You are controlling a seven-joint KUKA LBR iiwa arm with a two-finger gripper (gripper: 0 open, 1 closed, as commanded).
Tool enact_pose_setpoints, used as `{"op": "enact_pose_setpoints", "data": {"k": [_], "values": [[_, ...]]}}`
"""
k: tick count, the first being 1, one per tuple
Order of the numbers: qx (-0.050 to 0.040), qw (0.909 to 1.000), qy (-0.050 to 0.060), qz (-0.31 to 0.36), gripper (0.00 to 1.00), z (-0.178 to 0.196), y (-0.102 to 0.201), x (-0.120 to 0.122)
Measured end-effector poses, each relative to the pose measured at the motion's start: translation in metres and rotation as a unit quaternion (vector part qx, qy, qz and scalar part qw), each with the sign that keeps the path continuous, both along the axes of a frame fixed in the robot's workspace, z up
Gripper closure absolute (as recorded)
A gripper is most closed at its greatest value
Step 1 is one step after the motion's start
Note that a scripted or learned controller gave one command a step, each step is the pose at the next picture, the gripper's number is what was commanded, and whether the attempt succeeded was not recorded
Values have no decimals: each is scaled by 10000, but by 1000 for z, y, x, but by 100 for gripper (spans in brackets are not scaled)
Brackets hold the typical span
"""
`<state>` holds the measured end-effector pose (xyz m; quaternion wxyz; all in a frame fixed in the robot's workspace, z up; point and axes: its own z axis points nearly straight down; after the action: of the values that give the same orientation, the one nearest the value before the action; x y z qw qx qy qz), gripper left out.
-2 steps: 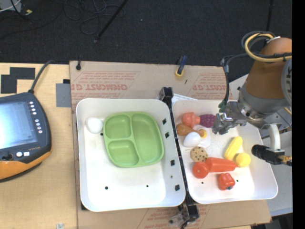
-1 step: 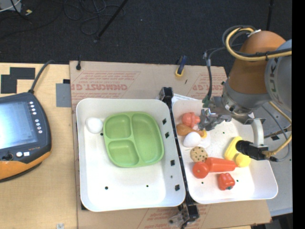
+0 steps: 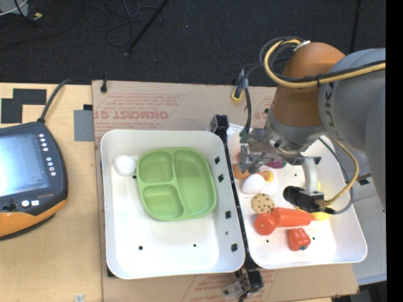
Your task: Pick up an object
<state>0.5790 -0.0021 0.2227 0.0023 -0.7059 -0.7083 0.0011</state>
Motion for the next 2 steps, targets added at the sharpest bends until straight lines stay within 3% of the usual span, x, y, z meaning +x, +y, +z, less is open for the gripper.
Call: {"op": "enact_pose_setpoints", "data": {"k": [1, 2], "values": [[1, 10000, -7, 2, 100, -8, 49, 9], [-4, 10000, -25, 2, 100, 14, 101, 27]]}}
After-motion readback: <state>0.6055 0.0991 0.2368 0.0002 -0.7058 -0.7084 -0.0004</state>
